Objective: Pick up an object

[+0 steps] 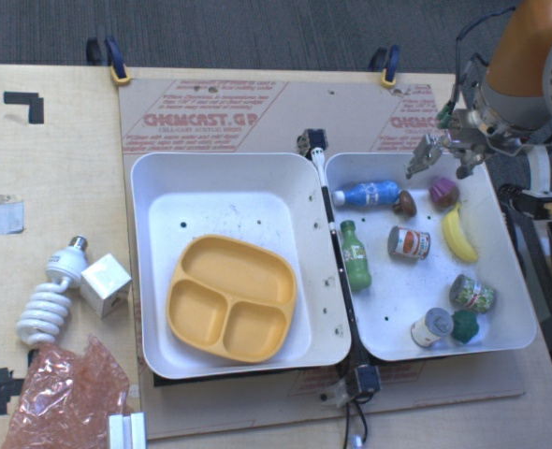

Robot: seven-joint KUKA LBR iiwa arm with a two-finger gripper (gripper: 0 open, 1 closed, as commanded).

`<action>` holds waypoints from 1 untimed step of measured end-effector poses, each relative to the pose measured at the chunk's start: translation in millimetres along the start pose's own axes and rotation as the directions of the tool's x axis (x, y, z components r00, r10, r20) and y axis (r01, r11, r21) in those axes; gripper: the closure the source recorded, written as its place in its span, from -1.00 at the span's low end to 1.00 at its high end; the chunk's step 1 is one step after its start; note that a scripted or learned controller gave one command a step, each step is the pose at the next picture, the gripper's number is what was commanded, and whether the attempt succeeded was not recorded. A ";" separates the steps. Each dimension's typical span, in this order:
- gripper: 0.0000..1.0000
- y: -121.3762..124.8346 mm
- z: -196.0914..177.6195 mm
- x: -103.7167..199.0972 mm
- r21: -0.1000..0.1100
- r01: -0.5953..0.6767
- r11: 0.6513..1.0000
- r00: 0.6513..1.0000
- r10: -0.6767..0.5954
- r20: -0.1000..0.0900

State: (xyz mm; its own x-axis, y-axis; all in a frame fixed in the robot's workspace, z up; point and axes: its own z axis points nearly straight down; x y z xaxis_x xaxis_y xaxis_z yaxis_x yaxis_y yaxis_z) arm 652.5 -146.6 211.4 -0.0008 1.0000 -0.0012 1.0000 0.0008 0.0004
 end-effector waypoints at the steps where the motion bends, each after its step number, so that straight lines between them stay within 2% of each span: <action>1: -1.00 9.3 96.9 -21.5 -0.008 0.004 1.000 1.000 -0.004 -0.001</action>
State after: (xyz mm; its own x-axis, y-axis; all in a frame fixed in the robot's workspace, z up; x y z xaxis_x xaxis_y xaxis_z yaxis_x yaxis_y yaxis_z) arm 661.9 -168.3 114.5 -0.0046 1.0000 -0.0004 1.0000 0.0046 0.0080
